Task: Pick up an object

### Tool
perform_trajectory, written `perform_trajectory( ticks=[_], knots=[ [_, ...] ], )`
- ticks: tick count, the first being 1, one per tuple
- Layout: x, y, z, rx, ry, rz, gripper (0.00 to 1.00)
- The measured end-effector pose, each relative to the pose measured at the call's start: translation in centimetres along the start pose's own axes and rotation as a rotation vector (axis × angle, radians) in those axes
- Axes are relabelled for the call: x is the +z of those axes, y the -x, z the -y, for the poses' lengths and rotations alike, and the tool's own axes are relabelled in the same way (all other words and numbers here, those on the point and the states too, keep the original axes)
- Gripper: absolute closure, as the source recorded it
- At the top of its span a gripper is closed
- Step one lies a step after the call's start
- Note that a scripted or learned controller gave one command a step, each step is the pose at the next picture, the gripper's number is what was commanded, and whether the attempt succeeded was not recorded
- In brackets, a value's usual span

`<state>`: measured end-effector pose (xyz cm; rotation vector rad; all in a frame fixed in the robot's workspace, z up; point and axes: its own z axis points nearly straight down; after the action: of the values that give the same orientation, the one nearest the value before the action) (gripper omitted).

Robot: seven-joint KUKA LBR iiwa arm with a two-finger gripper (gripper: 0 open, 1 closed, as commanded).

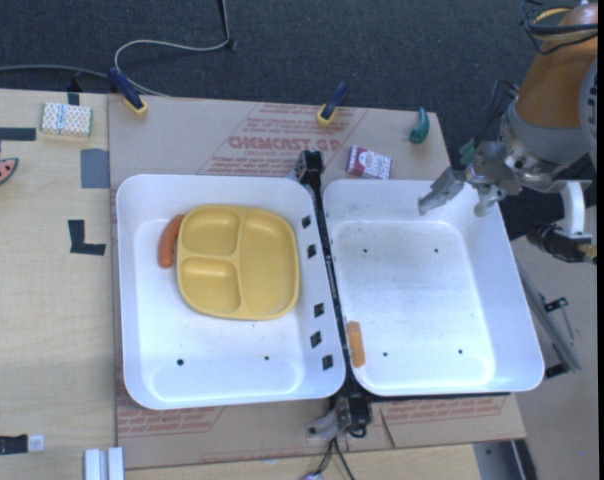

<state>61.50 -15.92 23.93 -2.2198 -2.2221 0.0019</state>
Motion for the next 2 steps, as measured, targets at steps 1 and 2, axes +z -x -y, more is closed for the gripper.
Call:
perform_trajectory(
  ticks=[1, 2],
  knots=[
    [10.0, -3.7, -1.1, 0.0, -0.003, -0.002, 0.0],
    [15.4, -6.4, 1.2, 0.0, 0.002, 0.0, 0.0]
  ],
)
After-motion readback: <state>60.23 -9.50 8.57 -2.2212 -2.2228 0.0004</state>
